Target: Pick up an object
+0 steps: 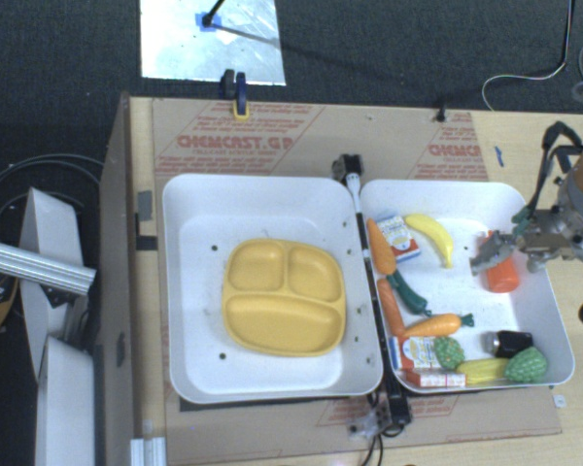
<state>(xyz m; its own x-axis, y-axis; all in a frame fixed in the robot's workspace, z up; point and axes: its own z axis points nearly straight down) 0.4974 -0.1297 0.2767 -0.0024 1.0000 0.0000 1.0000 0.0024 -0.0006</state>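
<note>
the gripper (488, 252) hangs low over the right bin (549, 311), its grey tip just above a small orange-red object (504, 277) — i cannot tell how it is set. that orange-red piece, rounded and smooth like a plastic toy fruit, sits near the bin's right wall; it looks light, stiff and a bit slippery, so a hold across its middle seems safest. beside it lie a yellow banana (432, 236), glossy and curved, two carrots (381, 246) along the left wall, a knobbly green toy (527, 365) and a small black object (512, 341). the left bin (192, 260) holds a matte yellow divided plate (284, 295).
</note>
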